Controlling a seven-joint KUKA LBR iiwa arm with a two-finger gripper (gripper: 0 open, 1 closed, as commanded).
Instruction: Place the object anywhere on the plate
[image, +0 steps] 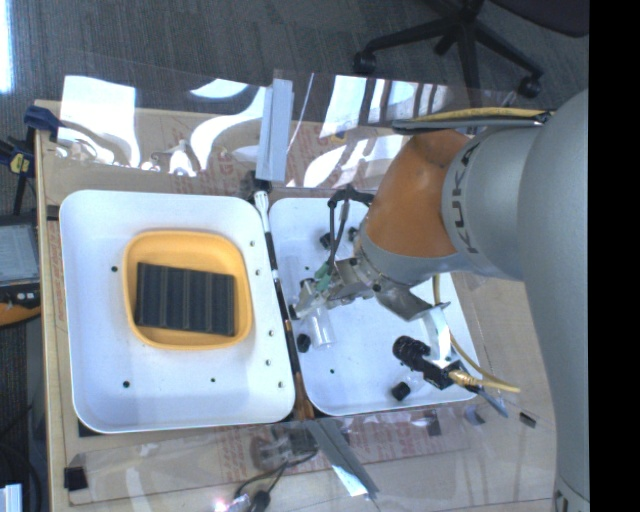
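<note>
grey arm's gripper (318, 300) low in right bin (370, 390), jaw state unreadable, object unclear beneath it. yellow plate (185, 252) in left bin (90, 380). likely grasping step; next, lift and carry left.

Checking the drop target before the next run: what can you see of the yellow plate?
The plate is a yellow, rounded-rectangle dish with a raised, smooth rim, plastic by the look of it. A dark ribbed rectangular panel covers most of its inner floor. It lies flat in the left bin, slightly above that bin's centre, clear of the walls. Nothing besides that panel rests on it.
</note>
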